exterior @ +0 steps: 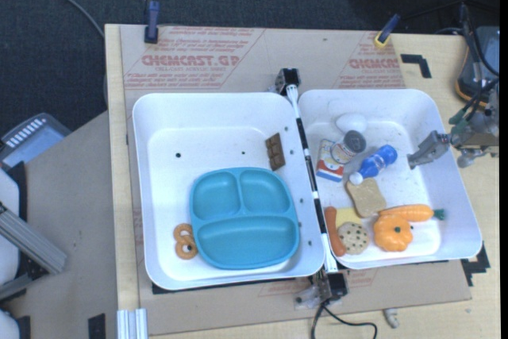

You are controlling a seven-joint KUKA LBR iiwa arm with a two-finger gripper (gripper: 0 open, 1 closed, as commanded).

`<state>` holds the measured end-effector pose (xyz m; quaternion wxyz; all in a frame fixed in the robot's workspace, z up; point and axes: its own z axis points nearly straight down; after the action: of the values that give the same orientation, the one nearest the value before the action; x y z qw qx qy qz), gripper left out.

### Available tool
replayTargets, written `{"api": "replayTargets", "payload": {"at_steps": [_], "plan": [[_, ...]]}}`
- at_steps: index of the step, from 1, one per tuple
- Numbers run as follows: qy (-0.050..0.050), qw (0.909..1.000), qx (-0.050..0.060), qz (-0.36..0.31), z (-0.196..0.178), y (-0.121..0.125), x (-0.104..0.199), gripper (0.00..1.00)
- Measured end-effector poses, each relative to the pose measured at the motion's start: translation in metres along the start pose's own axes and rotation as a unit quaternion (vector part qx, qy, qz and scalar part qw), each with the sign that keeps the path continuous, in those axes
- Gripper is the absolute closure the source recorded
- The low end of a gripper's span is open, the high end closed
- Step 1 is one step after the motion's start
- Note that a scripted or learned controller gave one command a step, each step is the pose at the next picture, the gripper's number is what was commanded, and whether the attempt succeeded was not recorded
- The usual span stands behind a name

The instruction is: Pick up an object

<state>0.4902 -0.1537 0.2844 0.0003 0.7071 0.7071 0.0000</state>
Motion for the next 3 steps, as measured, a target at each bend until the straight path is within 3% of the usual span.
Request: {"api": "replayTargets", "payload": {"at_steps": [1, 2, 3], "plan": [[0.001, 1.0, 0.001, 0.0, 0.096, 0.01, 0.069, 0.0], [0.0, 1.0, 0.0, 0.0, 0.2, 0.03, 0.043, 0.0], [0.0, 1.0, 0.0, 0.0, 0.2, 0.08, 0.061, 0.0]]}}
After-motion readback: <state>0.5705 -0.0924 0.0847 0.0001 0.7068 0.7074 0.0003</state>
